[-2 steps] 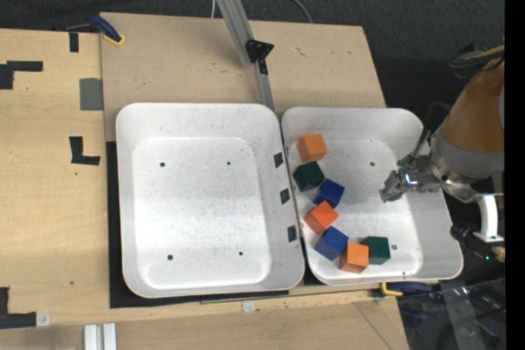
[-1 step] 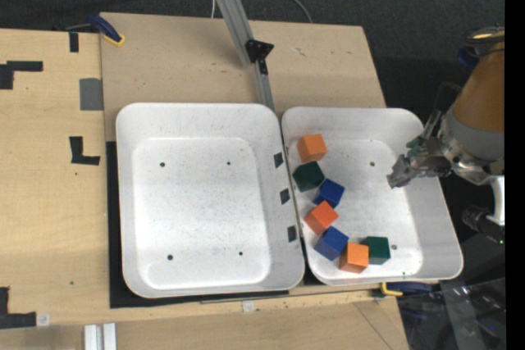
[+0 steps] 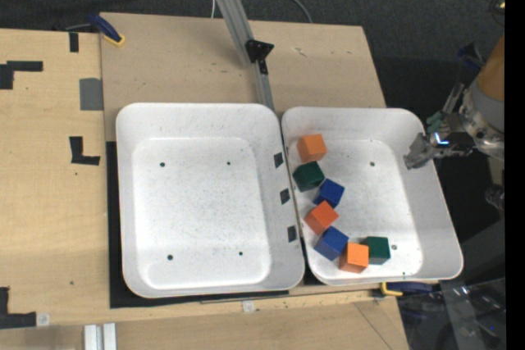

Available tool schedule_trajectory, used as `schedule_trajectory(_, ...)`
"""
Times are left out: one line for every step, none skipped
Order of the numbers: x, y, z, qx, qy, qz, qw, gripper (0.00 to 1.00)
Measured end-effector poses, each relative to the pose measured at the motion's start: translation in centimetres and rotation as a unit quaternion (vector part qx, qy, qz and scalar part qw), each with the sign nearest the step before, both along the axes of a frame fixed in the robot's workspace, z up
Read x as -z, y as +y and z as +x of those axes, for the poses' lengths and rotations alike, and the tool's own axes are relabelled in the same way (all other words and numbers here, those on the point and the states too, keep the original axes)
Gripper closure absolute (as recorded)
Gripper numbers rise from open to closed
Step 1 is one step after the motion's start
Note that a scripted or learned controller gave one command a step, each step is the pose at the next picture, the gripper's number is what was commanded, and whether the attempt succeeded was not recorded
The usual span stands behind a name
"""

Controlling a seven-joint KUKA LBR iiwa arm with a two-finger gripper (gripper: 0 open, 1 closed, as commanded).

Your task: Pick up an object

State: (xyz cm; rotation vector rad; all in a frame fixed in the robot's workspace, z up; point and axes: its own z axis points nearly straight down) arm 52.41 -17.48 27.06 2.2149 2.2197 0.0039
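Seven blocks (image 3: 324, 215) lie in the right bin (image 3: 426, 213), strung from its far-left corner toward its near edge: orange, green, blue, orange, blue, orange, green. The tool (image 3: 422, 148) hangs over that bin's right rim, holding nothing; its spread is unclear.

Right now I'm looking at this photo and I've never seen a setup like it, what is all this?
It is one camera looking down at a slant on a bench. Two shallow white bins sit side by side: the left bin and the right bin. In the right bin lie seven small blocks: three orange, two green, two blue. At the right edge, a robot arm reaches in; its hand hangs over the right bin's far right rim, with no block at it.
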Motion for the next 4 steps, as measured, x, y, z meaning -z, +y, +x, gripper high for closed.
schedule_trajectory(0.0, 4.9, 0.6, -0.002, 0.003, 0.0017, 1.0000, 1.00)
schedule_trajectory(1.5, 10.9, 0.5, -0.002, 0.004, 0.0020, 1.0000, 1.00)
schedule_trajectory(1.1, 16.7, -0.1, -0.003, 0.004, 0.0022, 1.0000, 1.00)
schedule_trajectory(2.0, 21.4, 0.3, -0.002, 0.005, 0.0015, 1.0000, 1.00)
